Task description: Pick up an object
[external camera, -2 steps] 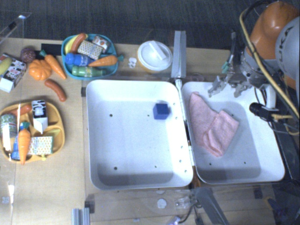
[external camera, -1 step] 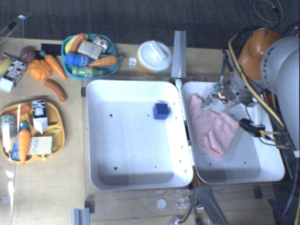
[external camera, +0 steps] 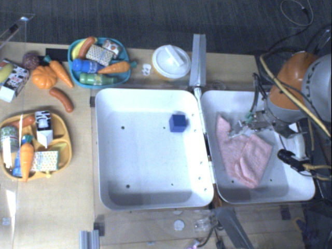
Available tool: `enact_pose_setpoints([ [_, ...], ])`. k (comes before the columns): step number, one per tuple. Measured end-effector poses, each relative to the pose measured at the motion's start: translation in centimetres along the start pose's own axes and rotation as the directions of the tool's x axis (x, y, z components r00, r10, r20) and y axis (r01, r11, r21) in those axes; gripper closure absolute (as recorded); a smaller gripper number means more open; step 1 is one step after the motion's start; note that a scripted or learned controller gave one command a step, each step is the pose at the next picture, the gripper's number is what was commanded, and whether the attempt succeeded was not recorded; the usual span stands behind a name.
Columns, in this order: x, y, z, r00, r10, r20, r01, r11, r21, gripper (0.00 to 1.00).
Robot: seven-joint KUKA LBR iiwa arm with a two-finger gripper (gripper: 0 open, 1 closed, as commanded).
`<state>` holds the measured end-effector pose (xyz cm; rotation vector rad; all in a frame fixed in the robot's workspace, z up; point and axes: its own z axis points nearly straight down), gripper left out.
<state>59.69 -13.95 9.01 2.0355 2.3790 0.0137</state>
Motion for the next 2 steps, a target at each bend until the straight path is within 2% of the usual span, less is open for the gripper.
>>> enact_pose_setpoints([
  [1,4.71,1.26,0.03,0.974,-0.226,0.0,0.226,0.974,0.0,0.0],
  [2,4.8,1.43,-0.95,0.974,-0.226,0.001,0.226,0.974,-0.004,1.0],
])
